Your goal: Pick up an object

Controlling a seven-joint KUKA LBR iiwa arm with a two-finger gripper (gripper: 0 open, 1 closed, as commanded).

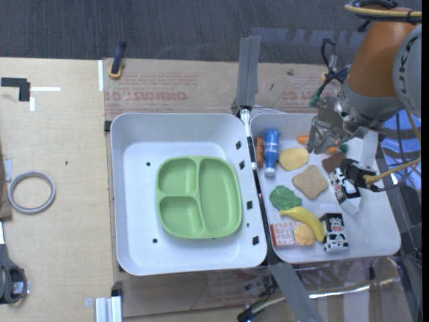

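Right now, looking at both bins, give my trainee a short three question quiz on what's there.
1. True or false: the green tray lies in the same bin as the banana.
2. Which lies nearest the blue bottle? A) bread slice B) yellow lump C) milk carton
3. Fill in: the pincer hovers over the ___ bin as the camera sees it.

Key: 1 false; 2 B; 3 right.

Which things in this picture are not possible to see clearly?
- Gripper, camera view: the arm's wrist covers it, so its state is unclear.
- Orange item: mostly behind the gripper.
- Small cartons: print too small to read.
- Scissors: cut off by the left edge.
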